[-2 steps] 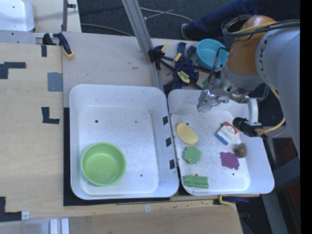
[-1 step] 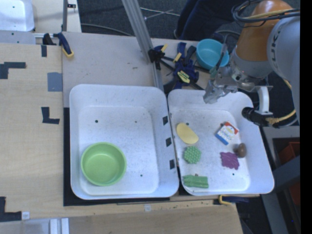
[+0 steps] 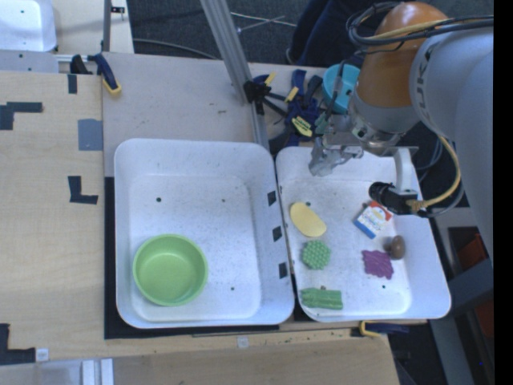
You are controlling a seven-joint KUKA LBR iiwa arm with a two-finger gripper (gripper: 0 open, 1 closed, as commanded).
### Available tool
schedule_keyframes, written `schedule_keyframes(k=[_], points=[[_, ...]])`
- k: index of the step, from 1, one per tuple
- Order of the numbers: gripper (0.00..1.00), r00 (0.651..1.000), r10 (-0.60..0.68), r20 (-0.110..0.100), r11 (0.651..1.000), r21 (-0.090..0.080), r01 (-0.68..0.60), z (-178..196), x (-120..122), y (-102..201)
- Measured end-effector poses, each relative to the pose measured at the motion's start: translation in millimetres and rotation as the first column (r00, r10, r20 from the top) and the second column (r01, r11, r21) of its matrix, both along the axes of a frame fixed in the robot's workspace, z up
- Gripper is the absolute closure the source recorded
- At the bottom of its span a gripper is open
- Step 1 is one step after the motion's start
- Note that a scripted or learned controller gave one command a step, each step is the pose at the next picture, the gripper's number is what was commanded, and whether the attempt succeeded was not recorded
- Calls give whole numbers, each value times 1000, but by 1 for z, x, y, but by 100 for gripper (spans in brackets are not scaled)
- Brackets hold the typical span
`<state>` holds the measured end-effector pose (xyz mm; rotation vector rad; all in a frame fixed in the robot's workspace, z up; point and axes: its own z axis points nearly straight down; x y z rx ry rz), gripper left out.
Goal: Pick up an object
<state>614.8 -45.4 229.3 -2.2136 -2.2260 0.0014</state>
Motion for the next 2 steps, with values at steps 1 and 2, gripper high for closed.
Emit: schedule_keyframes(k=[1,2], points=[[100,1000,1,0,1000,1,-1,9,-17,52],[100,1000,2,-2,1000,0,-2,1,-34,112]])
